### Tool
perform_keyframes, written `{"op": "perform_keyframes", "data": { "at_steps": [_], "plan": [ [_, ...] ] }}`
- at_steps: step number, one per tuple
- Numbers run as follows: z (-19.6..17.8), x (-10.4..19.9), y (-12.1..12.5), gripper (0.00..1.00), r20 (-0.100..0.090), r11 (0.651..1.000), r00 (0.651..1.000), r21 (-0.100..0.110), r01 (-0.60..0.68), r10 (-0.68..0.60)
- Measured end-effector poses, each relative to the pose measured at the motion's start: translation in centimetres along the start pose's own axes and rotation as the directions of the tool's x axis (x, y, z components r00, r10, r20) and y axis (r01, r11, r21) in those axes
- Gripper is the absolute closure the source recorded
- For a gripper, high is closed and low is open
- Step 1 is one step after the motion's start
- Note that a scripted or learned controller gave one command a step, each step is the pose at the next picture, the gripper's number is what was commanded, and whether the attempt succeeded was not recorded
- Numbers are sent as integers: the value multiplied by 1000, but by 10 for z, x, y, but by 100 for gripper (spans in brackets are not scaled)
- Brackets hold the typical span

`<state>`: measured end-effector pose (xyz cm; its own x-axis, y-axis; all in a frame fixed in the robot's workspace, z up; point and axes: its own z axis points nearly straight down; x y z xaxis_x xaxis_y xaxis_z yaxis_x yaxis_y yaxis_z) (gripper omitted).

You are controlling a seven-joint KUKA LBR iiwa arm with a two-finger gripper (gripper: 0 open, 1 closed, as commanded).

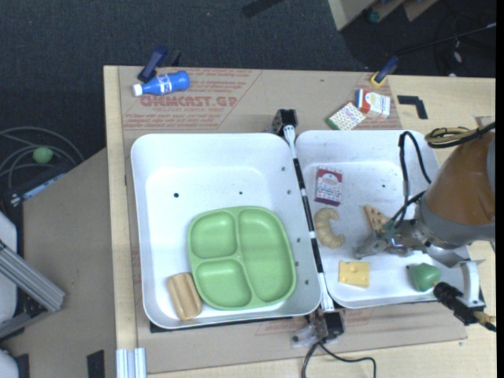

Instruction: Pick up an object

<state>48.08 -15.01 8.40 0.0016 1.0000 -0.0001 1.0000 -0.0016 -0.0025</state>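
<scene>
The gripper is reaching into the right bin from the right, hanging low over the bin floor with the orange-banded wrist behind it. Its grey fingers are pointing left and sitting close together, with nothing visible between them, so they are looking closed on empty air rather than clasping anything.

The likeliest target is lying right around the fingertips. A small tan wedge, something like a cracker or toast piece, is sitting just on the far side of the gripper, touching or nearly touching it. A yellow cheese slice is resting just on the near side, and a croissant is lying a little to the left. A red and white packet is sitting further toward the far side, and a green pear-like fruit is lying at the near right, close under the arm.

These are scattered loosely on the flat floor, probably so the arm can drop onto any one from above.

In the left bin, a green divided tray is sitting at the near side with a tan bread-like piece just beside its left edge. Nothing is lifted yet; the pick is not done.
</scene>
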Motion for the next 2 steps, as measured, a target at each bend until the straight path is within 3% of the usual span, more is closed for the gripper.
{"op": "perform_keyframes", "data": {
  "at_steps": [1, 2],
  "plan": [
    [-1, 29, 78, 0, -1, 1000, 1000, -4, 3, -3],
    [-2, 2, 151, 0, 1, 1000, 1000, -3, 3, -3]
  ]
}}
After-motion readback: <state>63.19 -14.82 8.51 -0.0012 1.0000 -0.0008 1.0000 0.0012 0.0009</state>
